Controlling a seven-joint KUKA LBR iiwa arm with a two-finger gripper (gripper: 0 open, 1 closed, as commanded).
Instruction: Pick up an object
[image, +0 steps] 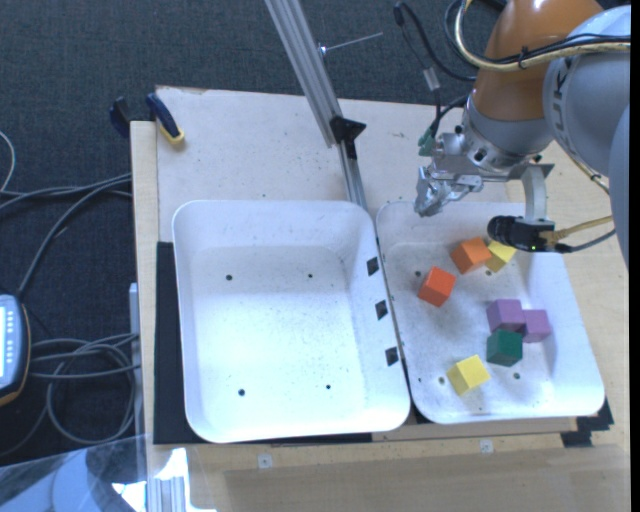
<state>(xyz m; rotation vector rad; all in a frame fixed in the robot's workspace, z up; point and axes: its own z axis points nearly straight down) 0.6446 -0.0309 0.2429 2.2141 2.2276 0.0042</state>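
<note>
My gripper (432, 201) hangs over the far left corner of the right bin (560, 400), with nothing visible between its fingers. Below it in that bin lie several blocks: an orange block (436, 286) nearest, another orange block (470, 254) touching a yellow block (500, 254), two purple blocks (517, 318), a green block (505, 347) and a second yellow block (468, 374). The nearest orange block sits roughly 85 pixels below the fingertips.
The left bin (200, 300) stands beside the right one. A slanted metal bar (318, 80) crosses the bench behind the bins. A blue and yellow clamp (165, 118) sits at the bench's far left corner. Cables lie on the floor at left.
</note>
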